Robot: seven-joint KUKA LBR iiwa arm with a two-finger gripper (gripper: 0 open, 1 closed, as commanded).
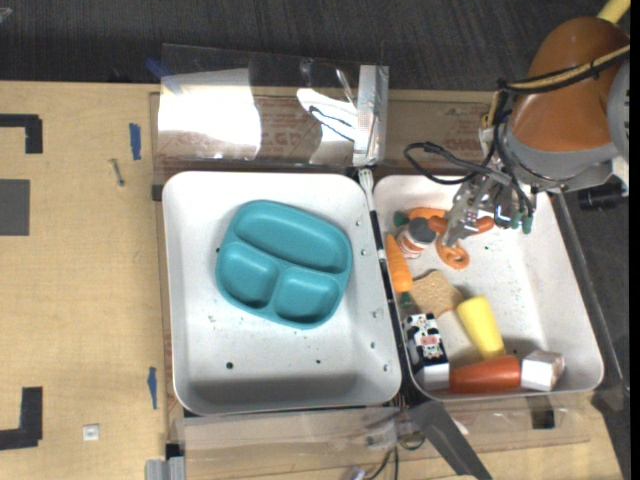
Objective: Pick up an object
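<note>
The gripper (466,218) was lowered into the far end of the right bin (560,298), fingers pointing down. How wide they stood could not be told. An orange ring (455,256) lay just below and beside the fingertips, apparently not yet between them. A clean grasp was judged to need centring over the ring before closing, clear of the small orange-capped bottle (412,236) beside it.

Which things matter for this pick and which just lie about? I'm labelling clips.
In play: gripper, orange ring, round orange toy.
Lying about: teal divided tray, yellow block, cracker, red cylinder, black-and-white box.
</note>
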